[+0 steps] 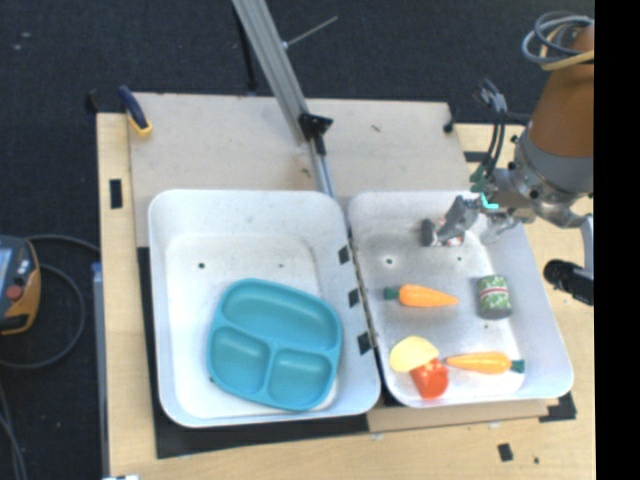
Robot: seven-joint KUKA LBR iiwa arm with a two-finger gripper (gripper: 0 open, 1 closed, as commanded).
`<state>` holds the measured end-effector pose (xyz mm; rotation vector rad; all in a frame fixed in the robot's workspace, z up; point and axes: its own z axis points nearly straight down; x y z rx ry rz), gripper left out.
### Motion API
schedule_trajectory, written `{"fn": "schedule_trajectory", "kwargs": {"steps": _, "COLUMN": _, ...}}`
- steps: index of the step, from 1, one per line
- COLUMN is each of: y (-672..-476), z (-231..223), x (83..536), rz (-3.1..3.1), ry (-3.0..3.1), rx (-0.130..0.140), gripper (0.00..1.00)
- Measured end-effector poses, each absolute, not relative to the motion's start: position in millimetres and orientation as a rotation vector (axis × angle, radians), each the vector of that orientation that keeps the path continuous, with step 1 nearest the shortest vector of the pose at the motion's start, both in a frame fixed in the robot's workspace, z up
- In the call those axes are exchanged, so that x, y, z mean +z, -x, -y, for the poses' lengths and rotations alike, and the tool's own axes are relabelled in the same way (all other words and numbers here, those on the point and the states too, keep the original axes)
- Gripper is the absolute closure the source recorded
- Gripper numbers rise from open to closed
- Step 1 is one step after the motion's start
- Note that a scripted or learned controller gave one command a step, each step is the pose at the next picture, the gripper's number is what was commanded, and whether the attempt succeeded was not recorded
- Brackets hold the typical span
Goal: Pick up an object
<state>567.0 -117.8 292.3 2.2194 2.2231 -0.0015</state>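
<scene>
the gripper [447, 230] is hovering over the right bin [400, 226], above the carrot [428, 296]; its grip state is impossible to tell

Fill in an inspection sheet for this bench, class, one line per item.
Surface: wooden bench bearing left bin and right bin.
Job's things: two carrots, green can, yellow and red toy food, all in the right bin.
Clutter: blue divided tray in the left bin.
Grippers: gripper over the right bin's far end, holding nothing seen.
Cables: black cable on the floor, left.
Surroundings: dark floor, metal pole.
</scene>
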Motion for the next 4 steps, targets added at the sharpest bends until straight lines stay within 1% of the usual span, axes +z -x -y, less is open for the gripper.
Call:
{"fn": "schedule_trajectory", "kwargs": {"steps": 1, "y": -567.4, "z": 118, "x": 293, "rz": -2.222, "ry": -2.218, "rx": 0.001, "gripper": 0.0}}
{"fn": "schedule_trajectory", "kwargs": {"steps": 2, "y": -558.5, "z": 122, "x": 245, "rz": -2.221, "ry": -2.223, "rx": -0.005, "gripper": 0.0}}
{"fn": "schedule_trajectory", "kwargs": {"steps": 3, "y": -554.2, "z": 118, "x": 183, "rz": -2.222, "ry": -2.224, "rx": -0.006, "gripper": 0.0}}
{"fn": "schedule_trajectory", "kwargs": {"steps": 4, "y": -559.5, "z": 115, "x": 124, "rz": -2.218, "ry": -2.222, "rx": -0.003, "gripper": 0.0}}
